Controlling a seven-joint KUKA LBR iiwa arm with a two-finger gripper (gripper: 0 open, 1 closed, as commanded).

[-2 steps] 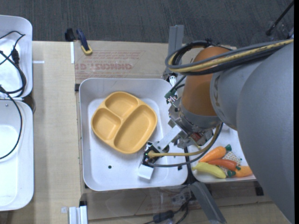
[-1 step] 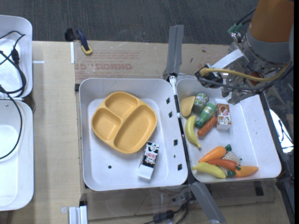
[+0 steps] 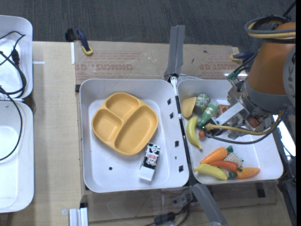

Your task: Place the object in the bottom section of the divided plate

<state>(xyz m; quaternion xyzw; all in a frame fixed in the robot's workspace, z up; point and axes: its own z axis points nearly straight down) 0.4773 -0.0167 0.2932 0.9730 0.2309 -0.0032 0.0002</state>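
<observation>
One gripper (image 3: 235, 119) is hanging over the right bin (image 3: 270, 166), its grip impossible to read, among toy foods; the divided plate (image 3: 124, 122) is lying well to its left, its large bottom section (image 3: 135, 130) running diagonally.

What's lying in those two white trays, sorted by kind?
Divided plate: 1
Milk carton: 1
Bananas: 2
Carrots: 2
Green bottle: 1
Total I can make out: 7. More bits sit under the arm, too hidden to name.
</observation>
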